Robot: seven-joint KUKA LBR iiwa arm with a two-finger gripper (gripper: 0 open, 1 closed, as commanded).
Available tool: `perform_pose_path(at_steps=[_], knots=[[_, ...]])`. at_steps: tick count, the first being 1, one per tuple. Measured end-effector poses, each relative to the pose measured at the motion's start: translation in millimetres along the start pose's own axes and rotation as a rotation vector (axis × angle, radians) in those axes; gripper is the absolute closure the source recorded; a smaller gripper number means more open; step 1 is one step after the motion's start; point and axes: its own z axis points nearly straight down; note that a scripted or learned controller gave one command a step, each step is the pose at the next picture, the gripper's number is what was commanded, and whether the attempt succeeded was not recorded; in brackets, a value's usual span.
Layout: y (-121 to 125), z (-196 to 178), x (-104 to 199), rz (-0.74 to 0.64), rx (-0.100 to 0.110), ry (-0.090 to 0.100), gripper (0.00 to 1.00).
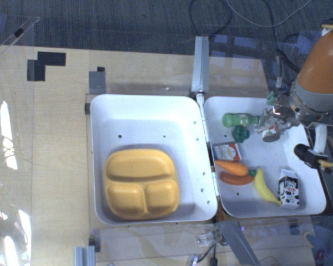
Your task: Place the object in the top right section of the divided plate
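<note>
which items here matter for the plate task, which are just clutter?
Job:
- divided plate, yellow, in the left bin
- end effector, over the right bin beside the green bottle

Unclear which object gets picked. Lying about for now:
- carrot
- banana
- small carton
- snack packet

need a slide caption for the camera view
Tool over right bin beside green bottle; yellow divided plate in left bin.

A pale wooden bench (55, 165) carries two shallow white bins set side by side, their inner rims touching. The left bin (147, 107) sits near the bench's middle; the right bin (233, 201) lies toward the arm's side. A grey metal bar (200, 65) stands on the bench behind the seam between them, and black L-shaped marks (44, 64) lie far left
</note>
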Motion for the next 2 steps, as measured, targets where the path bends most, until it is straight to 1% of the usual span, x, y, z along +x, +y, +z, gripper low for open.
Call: perform_pose_path(at_steps=[1, 2], knots=[[-73.0, 4.1, 57.2, 0.119, 0.002, 0.002, 1.00], [-111.0, 15.0, 83.9, 0.112, 0.003, 0.001, 1.00]])
